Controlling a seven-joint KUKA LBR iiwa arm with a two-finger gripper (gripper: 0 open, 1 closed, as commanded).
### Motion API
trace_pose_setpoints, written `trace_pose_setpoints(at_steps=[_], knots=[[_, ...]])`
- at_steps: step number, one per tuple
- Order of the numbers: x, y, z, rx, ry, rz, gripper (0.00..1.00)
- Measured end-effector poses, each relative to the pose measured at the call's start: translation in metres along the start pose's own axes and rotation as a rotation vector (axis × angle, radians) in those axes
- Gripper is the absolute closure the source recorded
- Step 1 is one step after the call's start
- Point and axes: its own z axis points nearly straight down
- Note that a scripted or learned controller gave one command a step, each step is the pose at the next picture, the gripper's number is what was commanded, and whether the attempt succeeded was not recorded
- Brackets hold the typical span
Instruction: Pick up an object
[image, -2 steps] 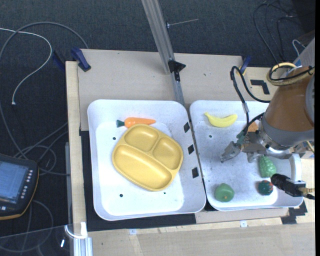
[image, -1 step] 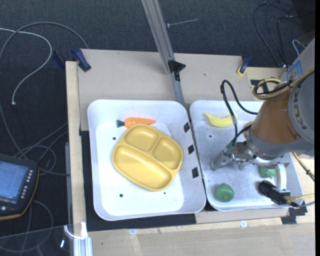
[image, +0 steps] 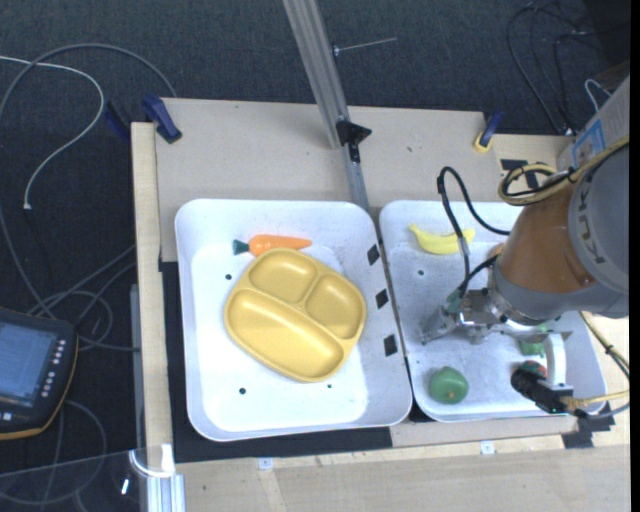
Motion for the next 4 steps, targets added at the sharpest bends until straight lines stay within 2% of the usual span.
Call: trace_pose_setpoints(at_steps=[1, 2, 3, 4], knots=[[0.001, 0.001, -0.012, -0.004, 0.001, 0.000, 1.00], [-0.003, 0.012, -0.063, -0.012, -0.004, -0.001, 1.00], [-0.004, 0.011, -0.127, -0.014, -0.004, -0.001, 1.00], [-0.004, 0.012, -0.131, -0.008, -0.003, -0.001, 1.00]])
